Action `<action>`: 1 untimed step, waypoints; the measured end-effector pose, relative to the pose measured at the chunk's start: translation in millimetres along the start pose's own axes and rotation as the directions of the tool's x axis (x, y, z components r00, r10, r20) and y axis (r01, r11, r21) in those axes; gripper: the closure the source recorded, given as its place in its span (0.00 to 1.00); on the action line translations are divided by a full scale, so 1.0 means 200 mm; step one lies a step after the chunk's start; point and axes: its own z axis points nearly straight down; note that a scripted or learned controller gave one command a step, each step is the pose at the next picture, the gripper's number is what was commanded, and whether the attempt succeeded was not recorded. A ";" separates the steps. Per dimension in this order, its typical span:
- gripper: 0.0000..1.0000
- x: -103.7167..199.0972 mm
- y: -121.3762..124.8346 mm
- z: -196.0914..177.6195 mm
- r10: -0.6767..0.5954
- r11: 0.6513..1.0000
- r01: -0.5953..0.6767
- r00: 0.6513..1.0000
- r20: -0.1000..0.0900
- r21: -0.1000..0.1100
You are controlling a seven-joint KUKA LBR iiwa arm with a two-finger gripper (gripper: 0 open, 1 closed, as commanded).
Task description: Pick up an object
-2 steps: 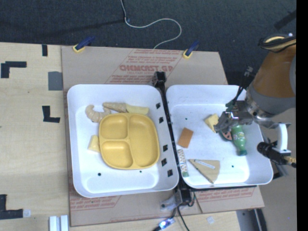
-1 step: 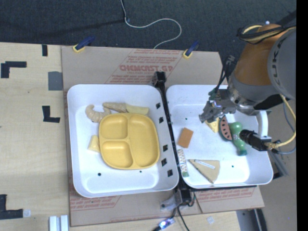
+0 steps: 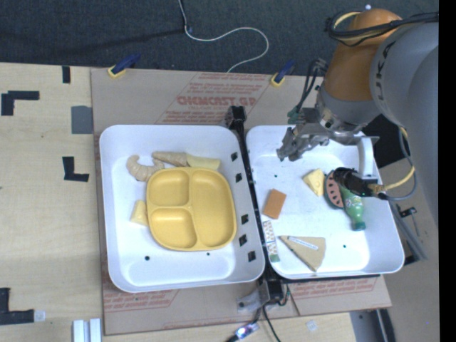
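Note:
My gripper [image 3: 291, 150] hangs over the back of the right bin [image 3: 370, 258], its dark fingers pointing down and left with nothing visible between them. In that bin lie an orange block [image 3: 274, 203], a pale yellow wedge [image 3: 313, 182], a watermelon slice [image 3: 333, 189], a green bottle-like toy [image 3: 353, 206] and a tan triangular slice [image 3: 304, 249]. The yellow wedge is just right of and below the fingertips.
The left bin [image 3: 117, 262] holds a yellow divided plate [image 3: 191, 209], with tan and pale food pieces [image 3: 174, 161] behind it and a yellow piece [image 3: 138, 211] at its left. A black divider [image 3: 246, 184] separates the bins. A white cable [image 3: 228, 34] lies behind.

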 end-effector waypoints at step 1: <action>1.00 -0.03 0.14 -0.04 0.003 1.000 -0.003 1.000 0.001 0.000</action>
